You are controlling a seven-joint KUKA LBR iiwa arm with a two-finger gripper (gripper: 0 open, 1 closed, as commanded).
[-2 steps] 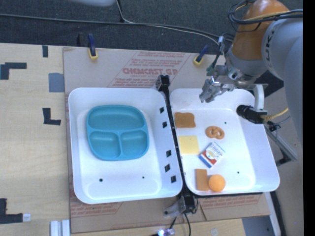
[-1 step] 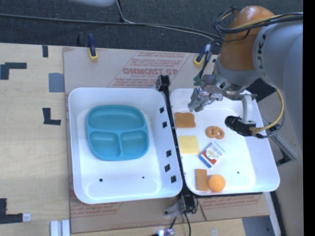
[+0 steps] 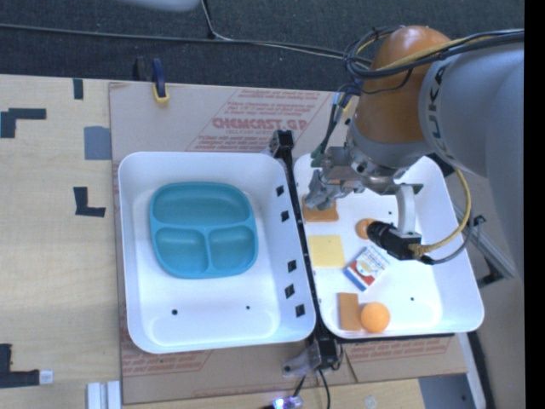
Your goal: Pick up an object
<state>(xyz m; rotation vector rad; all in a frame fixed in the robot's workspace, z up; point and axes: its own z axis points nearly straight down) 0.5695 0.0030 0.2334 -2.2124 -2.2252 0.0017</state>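
My gripper (image 3: 321,196) hangs low over the far left part of the right bin (image 3: 443,296), right above a brown flat piece (image 3: 322,215) that pokes out beneath it. In front of it lies a yellow square (image 3: 326,250). A small white, red and blue box (image 3: 367,267) sits to the right of that square. An orange ball (image 3: 374,316) rests beside a brown block (image 3: 347,311) near the bin's front. Another small orange thing (image 3: 364,227) peeks out beside the black wrist hardware.
The left bin (image 3: 136,228) holds a blue divided plate (image 3: 203,229). A black divider strip (image 3: 294,228) runs between the two bins. The arm's grey and orange body (image 3: 409,83) covers the far part of the right bin.
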